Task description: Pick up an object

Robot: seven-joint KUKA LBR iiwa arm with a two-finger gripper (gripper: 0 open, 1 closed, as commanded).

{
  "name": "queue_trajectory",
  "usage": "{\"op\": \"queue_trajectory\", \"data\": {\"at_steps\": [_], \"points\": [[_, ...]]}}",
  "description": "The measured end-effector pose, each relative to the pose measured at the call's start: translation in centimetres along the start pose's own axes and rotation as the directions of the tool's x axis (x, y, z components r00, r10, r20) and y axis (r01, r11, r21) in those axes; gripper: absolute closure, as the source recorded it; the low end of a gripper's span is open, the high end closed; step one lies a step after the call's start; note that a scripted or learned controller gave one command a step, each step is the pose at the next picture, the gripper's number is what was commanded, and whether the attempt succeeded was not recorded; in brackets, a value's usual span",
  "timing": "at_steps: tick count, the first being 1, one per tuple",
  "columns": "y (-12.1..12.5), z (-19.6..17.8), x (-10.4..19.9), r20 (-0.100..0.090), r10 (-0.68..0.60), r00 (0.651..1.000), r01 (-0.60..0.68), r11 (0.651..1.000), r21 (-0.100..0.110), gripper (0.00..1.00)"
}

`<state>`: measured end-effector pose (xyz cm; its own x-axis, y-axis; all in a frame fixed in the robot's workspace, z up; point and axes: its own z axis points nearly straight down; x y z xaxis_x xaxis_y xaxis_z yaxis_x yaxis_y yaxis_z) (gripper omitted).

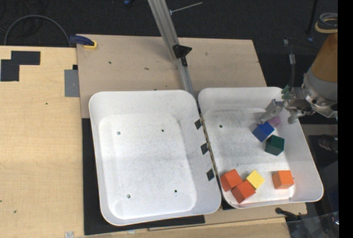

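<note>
My gripper (280, 115) hangs low over the upper right part of the right bin (231, 104), with its fingers spread open. A small pale purple piece (275, 120) shows just under the left finger; I cannot tell whether they touch. A blue cube (263, 131) lies just below and left of the gripper, with a dark green cube (274, 145) beside it. Near the bin's front edge lie two red-orange cubes (231, 179) (242, 191), a yellow cube (255, 179) and an orange cube (283, 179).
The left bin (105, 115) sits beside the right one, with black clips (203, 148) along the shared rim. A slanted aluminium rail (165, 27) rises behind the bins. The arm's orange band (328, 60) is at the right edge.
</note>
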<state>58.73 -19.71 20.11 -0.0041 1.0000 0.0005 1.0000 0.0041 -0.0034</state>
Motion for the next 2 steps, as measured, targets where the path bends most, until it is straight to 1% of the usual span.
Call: {"op": "queue_trajectory", "data": {"at_steps": [2], "points": [[0.00,0.00,0.01,0.000,-0.001,1.000,0.001,1.000,0.000,0.00]]}}
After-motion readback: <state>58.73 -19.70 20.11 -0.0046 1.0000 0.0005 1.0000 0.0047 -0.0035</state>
